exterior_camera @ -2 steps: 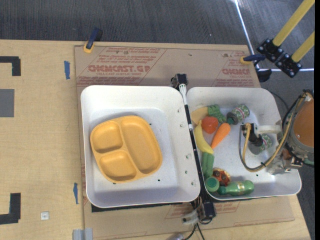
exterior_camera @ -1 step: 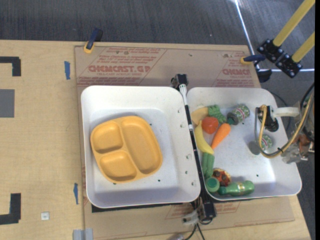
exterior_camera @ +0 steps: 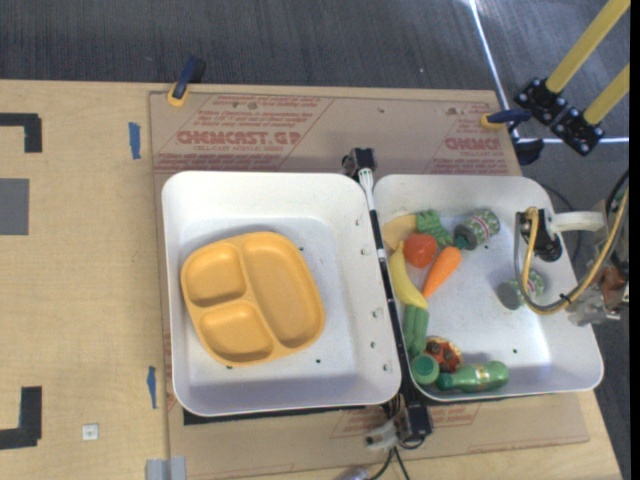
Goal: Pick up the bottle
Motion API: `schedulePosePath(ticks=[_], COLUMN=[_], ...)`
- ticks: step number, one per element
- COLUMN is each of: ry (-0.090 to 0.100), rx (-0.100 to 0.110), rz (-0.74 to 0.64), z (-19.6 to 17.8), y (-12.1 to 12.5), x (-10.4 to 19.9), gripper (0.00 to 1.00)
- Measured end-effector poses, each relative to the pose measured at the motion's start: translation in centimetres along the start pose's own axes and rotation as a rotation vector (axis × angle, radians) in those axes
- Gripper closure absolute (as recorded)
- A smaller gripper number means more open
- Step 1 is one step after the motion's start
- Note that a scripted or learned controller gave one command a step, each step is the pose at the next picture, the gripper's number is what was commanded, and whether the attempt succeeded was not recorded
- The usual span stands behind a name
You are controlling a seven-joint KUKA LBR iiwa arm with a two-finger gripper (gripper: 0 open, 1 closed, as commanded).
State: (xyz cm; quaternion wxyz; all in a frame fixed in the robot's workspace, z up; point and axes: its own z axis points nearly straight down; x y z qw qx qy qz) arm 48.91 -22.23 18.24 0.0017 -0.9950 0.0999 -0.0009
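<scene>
low in the right bin (exterior_camera: 575, 368), the green bottle (exterior_camera: 474, 375) is lying on its side near the front wall, its neck pointing toward the divider between the bins. its label is too small to read. just beside its neck a small multicoloured object (exterior_camera: 441, 350) is sitting, too blurred to name, with a green round piece (exterior_camera: 425, 370) touching it. further up along the left wall a yellow banana (exterior_camera: 402, 278) is lying lengthwise, with a green vegetable (exterior_camera: 416, 322) below it. an orange carrot (exterior_camera: 442, 269) is leaning at a slant just beside the banana, and a red tomato-like item (exterior_camera: 421, 249) is sitting above it, with green leafy bits (exterior_camera: 431, 223) at the top. a small can (exterior_camera: 477, 228) is lying tilted near the back wall.

toward the right side of that bin, the tool (exterior_camera: 533, 284) is hanging over the floor of the bin, well apart from the bottle; it is partly masked by looping yellow cable (exterior_camera: 545, 306) and a white hose, and i cannot tell whether it is released or clenched. most of the arm is cut off by the right edge.

the left bin (exterior_camera: 200, 203) is holding a yellow divided plate (exterior_camera: 252, 296) with three compartments, lying flat and slightly turned.

both bins are resting on a cardboard sheet (exterior_camera: 240, 128) with red print, which is lying on the wooden surface (exterior_camera: 70, 268).
</scene>
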Motion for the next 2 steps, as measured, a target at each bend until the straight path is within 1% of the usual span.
schedulePosePath(ticks=[1,2], ry=[-0.003,0.0], rx=[-0.004,0.0], rz=[0.025,0.001], z=[9.7,0.3], y=[-1.1,0.0], x=[-0.7,0.2], gripper=[1.0,1.0])
